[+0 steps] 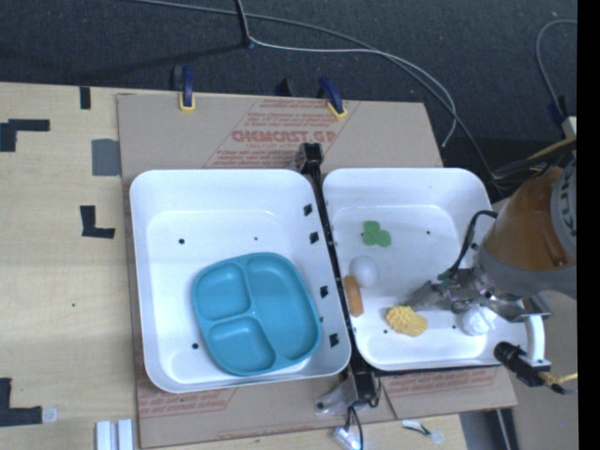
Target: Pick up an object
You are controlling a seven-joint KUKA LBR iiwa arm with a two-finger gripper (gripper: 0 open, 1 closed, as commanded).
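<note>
Reaching in from the right over the light wooden counter [56,279], grey arm with its orange band [527,221] bending down into the right-hand shallow white bin [403,184]. Wrist angling leftward and low, putting the end effector [441,292] near the bin's floor toward the front right. Cannot tell whether open or closed: dark, blurred metal parts at the tip, nothing visibly caught there.

Lying just left and slightly forward of the tip, a yellow bumpy corn-like object [406,321], apart from the tip as far as can be seen. Sitting further left, a small white rounded object [362,271], and beside it an orange stick-shaped piece [352,295] lying along the bin's left wall. Resting toward the back of the same bin, a small green flat shape [376,234], well apart from the arm.

Sitting in the left-hand shallow white bin [159,204], a teal plastic divided plate [254,313], toward the front.
</note>
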